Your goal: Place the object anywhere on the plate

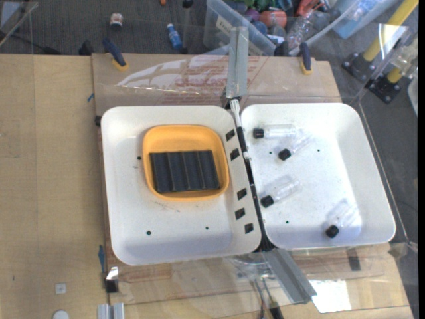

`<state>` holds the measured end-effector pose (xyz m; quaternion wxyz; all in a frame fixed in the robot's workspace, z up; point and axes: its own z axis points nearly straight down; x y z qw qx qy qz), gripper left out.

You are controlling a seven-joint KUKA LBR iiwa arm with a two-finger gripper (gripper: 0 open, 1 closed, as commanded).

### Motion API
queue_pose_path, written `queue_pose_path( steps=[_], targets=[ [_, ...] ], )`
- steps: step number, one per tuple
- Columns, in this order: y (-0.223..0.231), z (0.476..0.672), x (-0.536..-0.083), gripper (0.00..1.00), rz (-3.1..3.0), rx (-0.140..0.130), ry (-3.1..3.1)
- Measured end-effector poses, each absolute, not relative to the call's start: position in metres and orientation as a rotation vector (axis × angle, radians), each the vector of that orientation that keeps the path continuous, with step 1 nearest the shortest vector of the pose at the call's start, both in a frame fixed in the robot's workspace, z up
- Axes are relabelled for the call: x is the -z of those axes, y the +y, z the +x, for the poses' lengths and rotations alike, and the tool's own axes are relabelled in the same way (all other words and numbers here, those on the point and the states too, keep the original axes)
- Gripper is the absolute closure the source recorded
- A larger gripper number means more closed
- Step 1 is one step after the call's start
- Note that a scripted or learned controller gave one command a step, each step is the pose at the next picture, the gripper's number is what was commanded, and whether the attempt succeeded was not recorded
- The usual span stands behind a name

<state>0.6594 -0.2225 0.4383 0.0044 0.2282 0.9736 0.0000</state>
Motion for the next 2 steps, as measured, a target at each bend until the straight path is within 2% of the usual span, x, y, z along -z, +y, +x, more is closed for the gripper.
queue_pose_path(
  steps=[2],
  targets=[
    [-0.2215,0.6648,-0.4383,1.0,-0.335,0.005,3.111]
  ],
)
